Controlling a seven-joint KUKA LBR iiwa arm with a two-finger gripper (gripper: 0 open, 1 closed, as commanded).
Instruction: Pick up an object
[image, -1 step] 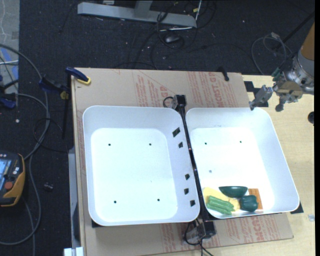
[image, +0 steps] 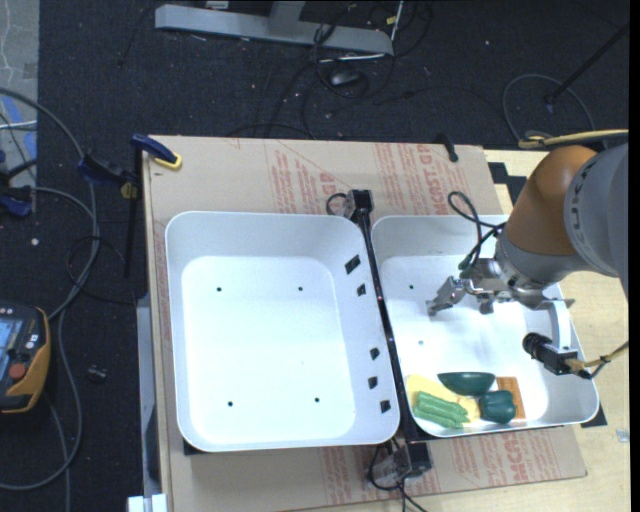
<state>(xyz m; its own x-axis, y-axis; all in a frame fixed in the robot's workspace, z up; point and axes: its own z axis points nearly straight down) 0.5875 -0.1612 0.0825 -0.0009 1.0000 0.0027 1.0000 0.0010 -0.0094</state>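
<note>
gripper (image: 447, 298) hangs over bare floor mid right bin (image: 430, 240), finger state unclear. green ridged toy (image: 441, 410) lies lengthwise along the near wall, beside a dark green bowl (image: 467, 381).

Bright even overhead light, slightly soft.

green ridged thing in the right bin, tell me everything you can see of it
The green ridged object is a light green, plastic-looking piece with lengthwise ribs, like a bundle of beans. It lies flat in the near corner of the right bin, resting partly on a pale yellow piece, close beside a dark green bowl-like piece. The gripper is well apart from it.
</note>
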